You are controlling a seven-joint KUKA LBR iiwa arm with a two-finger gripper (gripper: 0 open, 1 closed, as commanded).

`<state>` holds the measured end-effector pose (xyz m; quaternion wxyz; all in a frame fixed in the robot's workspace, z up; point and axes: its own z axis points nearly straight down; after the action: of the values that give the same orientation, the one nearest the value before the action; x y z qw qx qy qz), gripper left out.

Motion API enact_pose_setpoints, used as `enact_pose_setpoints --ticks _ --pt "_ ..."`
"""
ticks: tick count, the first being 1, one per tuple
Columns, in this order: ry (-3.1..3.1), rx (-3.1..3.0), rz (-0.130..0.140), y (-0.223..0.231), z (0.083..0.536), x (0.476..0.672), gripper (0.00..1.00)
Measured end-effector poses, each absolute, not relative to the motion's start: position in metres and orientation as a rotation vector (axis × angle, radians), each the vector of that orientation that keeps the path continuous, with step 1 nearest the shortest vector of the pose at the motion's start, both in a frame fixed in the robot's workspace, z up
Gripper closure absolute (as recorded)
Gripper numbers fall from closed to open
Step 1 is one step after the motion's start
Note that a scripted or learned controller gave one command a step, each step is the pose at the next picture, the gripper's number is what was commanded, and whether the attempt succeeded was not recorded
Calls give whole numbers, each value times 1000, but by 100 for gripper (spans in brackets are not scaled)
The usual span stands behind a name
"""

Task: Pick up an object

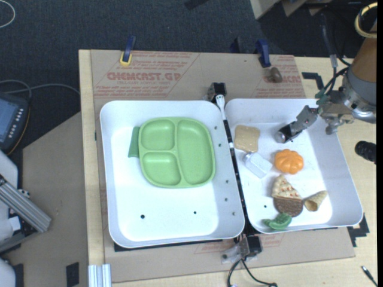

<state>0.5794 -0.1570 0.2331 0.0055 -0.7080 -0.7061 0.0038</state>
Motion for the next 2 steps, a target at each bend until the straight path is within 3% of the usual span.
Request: enact_pose_setpoints --ticks 1,2 --pt "-2221 -2221 0 -157 240 582 0" --pt "-2217 -2218 5 -157 177 584 0"
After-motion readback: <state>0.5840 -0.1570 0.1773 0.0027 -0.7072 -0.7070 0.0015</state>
